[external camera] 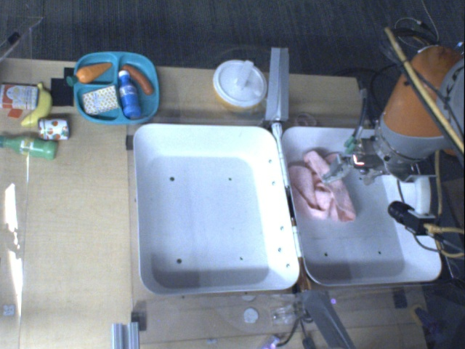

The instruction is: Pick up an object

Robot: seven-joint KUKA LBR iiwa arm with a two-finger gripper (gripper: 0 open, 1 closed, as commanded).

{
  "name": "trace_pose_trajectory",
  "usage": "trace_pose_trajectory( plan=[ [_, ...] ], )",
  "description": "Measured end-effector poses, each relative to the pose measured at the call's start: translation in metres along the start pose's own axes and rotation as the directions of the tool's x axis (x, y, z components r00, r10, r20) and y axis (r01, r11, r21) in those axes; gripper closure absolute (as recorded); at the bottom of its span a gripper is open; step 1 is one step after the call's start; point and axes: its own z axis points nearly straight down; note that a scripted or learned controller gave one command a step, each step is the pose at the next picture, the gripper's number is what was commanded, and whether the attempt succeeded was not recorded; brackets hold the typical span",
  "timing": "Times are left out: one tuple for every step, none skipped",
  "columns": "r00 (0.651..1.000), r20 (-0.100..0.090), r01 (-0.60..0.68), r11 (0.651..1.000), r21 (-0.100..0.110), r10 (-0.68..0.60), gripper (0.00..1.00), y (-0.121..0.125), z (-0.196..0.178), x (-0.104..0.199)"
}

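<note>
Pink cloth [320,189] is lying crumpled in the right bin [407,267], centre-right of frame; gripper [340,170] is sitting on its upper edge, grip state unclear; I'd be descending onto a raised fold, clenching before lifting.

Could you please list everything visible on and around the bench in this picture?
Shallow white plastic bins: two, white, side by side; left bin, right bin.
Crumpled pink cloth: one, pink, in the right bin, toward its left wall.
Teal divided plate: one, teal, behind the left bin, holding toy food and a small blue bottle.
Round white lidded container: one, white with yellowish rim, behind the bins.
Yellow toy banana: one, far left.
Small printed can: one, far left.
Green bottle: one, lying down, far left.
Gripper: one, grey arm with orange band, at the cloth's right edge.
</note>
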Motion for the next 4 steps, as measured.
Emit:
trace_pose_trajectory(
  plan=[
    [0.998, 0.001, 0.064, 0.998, -0.007, -0.064, 0.00, 0.019, 0.092, 0.004],
    [0.990, 0.000, 0.138, 0.990, -0.001, -0.138, 0.00, -0.057, 0.039, -0.016],
    [0.965, 0.004, 0.261, 0.965, -0.013, -0.261, 0.00, -0.032, 0.097, -0.012],
    [0.998, 0.000, -0.070, 0.997, -0.013, 0.070, 0.00, 0.036, 0.099, -0.005]
  ],
)
